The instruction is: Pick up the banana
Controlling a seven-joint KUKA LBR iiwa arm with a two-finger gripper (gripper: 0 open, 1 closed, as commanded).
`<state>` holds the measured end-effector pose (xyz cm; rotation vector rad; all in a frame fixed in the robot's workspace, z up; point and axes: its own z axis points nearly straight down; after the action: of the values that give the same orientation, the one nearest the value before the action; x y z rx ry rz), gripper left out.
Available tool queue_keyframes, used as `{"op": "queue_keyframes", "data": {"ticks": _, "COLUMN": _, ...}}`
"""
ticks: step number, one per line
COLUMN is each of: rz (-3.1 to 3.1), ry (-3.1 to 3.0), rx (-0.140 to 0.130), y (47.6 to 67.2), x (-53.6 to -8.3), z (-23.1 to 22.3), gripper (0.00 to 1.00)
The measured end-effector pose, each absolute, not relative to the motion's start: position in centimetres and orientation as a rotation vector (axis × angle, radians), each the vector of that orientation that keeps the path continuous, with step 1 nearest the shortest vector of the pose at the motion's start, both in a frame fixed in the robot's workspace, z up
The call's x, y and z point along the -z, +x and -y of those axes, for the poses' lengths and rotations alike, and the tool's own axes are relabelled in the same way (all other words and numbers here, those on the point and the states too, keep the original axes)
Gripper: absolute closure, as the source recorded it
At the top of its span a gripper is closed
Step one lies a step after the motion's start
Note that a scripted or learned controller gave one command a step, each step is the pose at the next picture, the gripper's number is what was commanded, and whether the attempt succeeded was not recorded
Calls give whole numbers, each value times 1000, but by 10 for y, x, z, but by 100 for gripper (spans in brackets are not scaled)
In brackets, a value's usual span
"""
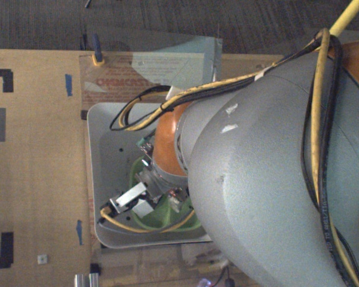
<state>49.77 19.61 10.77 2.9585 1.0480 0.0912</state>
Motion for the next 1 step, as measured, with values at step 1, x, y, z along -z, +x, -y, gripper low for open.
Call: {"op": "queue_keyframes", "data": {"ticks": 1, "rz": -1118, "ry": 2953, "rx": -49, "y": 491, "x": -96, "z": -191, "gripper": 0}}
